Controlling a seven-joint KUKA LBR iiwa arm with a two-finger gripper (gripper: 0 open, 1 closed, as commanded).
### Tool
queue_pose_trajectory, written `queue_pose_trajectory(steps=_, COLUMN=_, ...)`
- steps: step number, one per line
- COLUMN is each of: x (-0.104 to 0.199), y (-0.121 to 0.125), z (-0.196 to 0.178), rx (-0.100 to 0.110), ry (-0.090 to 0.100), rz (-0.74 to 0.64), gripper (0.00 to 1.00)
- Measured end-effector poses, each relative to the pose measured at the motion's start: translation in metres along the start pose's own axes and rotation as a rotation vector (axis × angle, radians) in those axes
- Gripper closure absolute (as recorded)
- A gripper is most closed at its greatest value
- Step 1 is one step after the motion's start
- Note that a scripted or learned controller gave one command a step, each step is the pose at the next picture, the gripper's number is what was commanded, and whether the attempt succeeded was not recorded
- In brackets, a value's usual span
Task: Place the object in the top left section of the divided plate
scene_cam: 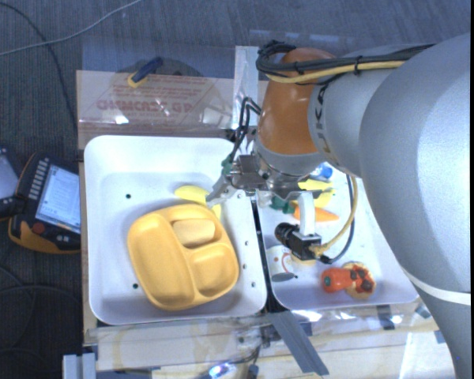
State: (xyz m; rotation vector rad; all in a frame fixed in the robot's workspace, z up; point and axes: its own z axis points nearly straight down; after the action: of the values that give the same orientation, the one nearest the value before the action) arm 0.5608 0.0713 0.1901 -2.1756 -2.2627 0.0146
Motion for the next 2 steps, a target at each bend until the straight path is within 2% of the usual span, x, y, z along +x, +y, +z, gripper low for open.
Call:
queue_pose_trajectory(steps=1, x=-0.061, y=-0.062, z=-0.020, rx=-0.002, ry=0.003, rz=0.337, gripper=0.00)
queue_pose_trajectory(steps=2, x=0.028, y=-0.022, z=-0.102, rx=-0.006, ry=0.002, rz=0.385, gripper=0.00)
